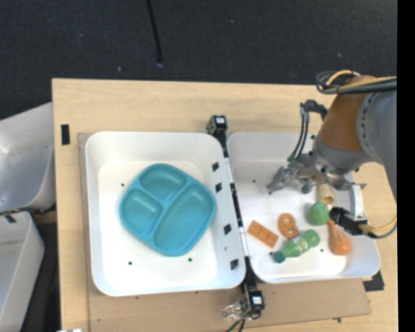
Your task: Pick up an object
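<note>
White bins, two side by side on a pale wooden bench (159, 102) above dark floor; the grey arm's gripper (301, 178) hangs over the right bin (263, 154), finger state impossible to tell
One blue divided tray (168, 209) lies in the left bin (111, 261); five toys cluster at the right bin's five o'clock: an orange waffle (262, 234), a pretzel (288, 225), a green ball (318, 214), an orange carrot (339, 241), and a green bottle (297, 246) with its long axis running two to eight o'clock

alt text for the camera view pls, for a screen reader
A grey arm with an orange band reaches from the right over the right bin, its gripper above small toys: a green bottle, orange waffle, pretzel and carrot. The left bin holds a blue divided plate.
</note>
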`<state>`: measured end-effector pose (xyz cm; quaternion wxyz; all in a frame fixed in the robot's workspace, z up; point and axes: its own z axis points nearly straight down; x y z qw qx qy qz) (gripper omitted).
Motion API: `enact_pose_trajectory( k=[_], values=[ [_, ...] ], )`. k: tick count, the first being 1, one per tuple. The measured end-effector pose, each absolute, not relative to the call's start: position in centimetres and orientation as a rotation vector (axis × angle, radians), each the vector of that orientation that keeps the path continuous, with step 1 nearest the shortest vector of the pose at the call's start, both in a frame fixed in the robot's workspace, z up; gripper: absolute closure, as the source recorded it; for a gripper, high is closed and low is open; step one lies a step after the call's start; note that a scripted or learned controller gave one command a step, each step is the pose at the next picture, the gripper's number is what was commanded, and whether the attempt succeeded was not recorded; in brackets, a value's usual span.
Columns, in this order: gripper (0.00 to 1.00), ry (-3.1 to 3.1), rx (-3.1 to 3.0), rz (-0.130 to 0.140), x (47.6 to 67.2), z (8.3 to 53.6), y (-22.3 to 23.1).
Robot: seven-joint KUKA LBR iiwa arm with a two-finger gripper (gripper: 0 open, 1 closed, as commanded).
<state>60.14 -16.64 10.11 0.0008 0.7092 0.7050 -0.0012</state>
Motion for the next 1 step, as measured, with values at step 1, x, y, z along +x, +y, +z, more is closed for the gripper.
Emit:
enact_pose_trajectory(
  k=[1],
  values=[
    [1.0,2.209,2.228,0.0,60.21,11.26,-16.73]
  ],
)
